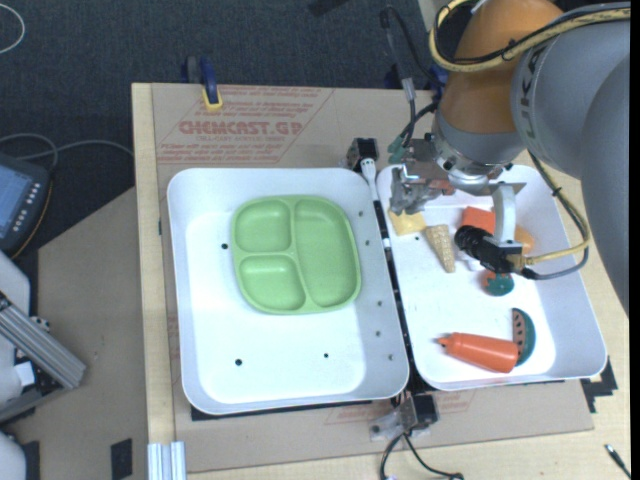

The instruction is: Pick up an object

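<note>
Step in hand: the grey arm's hand [452, 190] hangs low over the far end of the right shallow white plastic bin [570, 363], above a cluster of small toys; likely lining up a grasp.
Hand state: I cannot tell how it is set or whether it has hold of anything.
Doing it well: settle on one toy, centre over it and descend straight, since the pieces lie close together.
Nearest targets: pale yellow block [406, 224] and cream ridged cone [441, 245], just beside each other.
Right bin, other contents: orange carrot-shaped toy [483, 349] touching a green watermelon slice [523, 333]; a small teal round piece [497, 284].
Left shallow white plastic bin [200, 368]: a light green divided plastic plate [296, 254].
Support: both bins rest on a cardboard-covered worktop [250, 118].
</note>
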